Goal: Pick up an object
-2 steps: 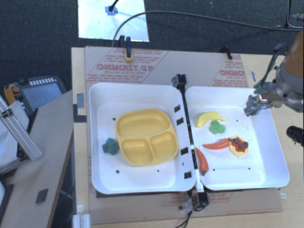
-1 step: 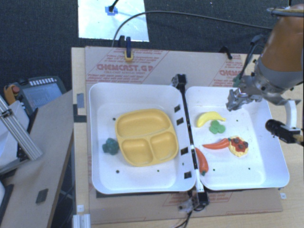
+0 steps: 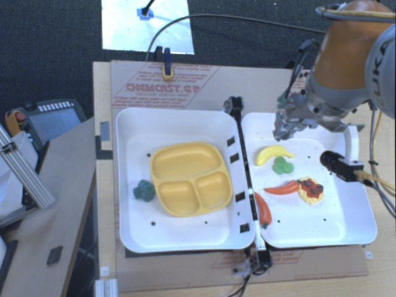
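Yellow tray (image 3: 187, 178) smooth, likely plastic; white bins (image 3: 179, 119) glossy.

In the right bin (image 3: 359, 228) a yellow banana (image 3: 273, 154) lies curved toward 11 o'clock, a green broccoli piece (image 3: 283, 164) touching it at 5 o'clock. A red-orange pepper (image 3: 283, 188) lies flat at centre, a pizza slice (image 3: 310, 190) just beside it at 3 o'clock. A red chilli (image 3: 263, 208) rests near 7 o'clock.

In the left bin (image 3: 133, 228), a yellow divided plate (image 3: 189, 178) sits central, a green broccoli (image 3: 144, 191) at its 9 o'clock.

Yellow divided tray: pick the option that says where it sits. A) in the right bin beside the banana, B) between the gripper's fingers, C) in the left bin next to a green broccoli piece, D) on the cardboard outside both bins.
C: the yellow divided tray lies flat in the left bin, with the green broccoli piece just beside its left edge.
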{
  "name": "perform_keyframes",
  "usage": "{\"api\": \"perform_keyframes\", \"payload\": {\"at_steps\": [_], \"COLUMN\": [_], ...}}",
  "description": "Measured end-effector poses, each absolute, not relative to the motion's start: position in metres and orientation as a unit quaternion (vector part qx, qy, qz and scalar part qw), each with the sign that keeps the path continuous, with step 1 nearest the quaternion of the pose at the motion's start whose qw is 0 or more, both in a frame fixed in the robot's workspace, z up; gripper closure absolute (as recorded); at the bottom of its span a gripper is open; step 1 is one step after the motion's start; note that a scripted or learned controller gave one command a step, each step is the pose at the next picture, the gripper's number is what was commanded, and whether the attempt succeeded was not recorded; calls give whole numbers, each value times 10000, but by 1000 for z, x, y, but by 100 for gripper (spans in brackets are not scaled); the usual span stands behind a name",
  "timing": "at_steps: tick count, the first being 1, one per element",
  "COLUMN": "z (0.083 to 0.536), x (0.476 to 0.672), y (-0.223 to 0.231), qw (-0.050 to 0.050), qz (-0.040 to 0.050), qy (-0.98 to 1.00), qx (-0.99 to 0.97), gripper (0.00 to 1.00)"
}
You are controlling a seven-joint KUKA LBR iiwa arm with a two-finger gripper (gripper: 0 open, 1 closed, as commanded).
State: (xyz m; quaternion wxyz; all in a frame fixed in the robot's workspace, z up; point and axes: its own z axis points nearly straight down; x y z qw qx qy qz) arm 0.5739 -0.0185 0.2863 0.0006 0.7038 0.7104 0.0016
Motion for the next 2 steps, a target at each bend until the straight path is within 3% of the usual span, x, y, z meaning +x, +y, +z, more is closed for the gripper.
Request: {"api": "perform_keyframes", "payload": {"at_steps": [2], "z": [269], "x": [588], "y": [81], "qw": [0], "qz": [12], "qy": [7104], "qx": [7038], "gripper": [100]}}
